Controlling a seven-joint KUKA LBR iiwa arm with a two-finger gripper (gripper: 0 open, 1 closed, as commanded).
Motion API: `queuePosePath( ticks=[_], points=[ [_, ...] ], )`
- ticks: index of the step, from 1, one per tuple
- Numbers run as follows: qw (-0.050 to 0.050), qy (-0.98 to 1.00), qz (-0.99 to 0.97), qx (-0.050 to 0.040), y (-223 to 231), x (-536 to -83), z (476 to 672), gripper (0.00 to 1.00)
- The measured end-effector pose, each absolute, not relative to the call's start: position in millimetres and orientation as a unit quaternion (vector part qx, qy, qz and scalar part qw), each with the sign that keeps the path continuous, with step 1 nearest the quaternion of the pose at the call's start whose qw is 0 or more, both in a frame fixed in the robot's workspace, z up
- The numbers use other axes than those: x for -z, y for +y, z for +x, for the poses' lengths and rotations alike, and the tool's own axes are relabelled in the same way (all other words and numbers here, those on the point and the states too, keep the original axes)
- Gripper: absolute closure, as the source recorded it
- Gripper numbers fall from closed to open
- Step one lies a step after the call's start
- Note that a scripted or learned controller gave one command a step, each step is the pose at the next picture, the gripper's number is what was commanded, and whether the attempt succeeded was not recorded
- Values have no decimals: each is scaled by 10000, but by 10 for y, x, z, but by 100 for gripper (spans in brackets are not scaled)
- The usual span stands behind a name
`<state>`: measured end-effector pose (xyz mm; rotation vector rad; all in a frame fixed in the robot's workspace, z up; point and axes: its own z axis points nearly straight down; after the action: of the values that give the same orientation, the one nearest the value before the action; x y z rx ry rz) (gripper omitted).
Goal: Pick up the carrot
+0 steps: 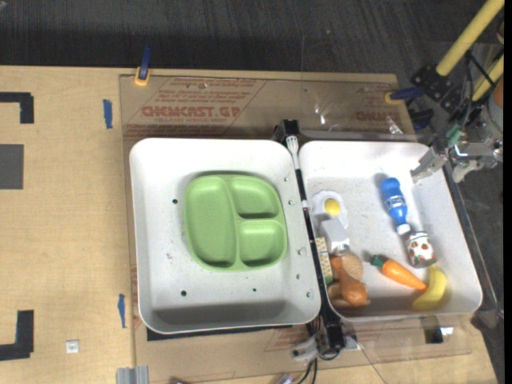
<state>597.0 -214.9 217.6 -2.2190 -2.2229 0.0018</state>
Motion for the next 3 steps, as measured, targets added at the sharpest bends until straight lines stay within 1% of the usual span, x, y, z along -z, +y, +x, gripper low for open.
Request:
queuePosePath(
  ticks=[1,2,3],
  points=[
    [33,-7712,-6366,-10,-1797,-1190,5302,0],
    [-61,-8394,-5434,39,-1347,-894,4908,0],
    [-155,-8378,-5457,39,-1383,-1013,4944,100]
  ],
)
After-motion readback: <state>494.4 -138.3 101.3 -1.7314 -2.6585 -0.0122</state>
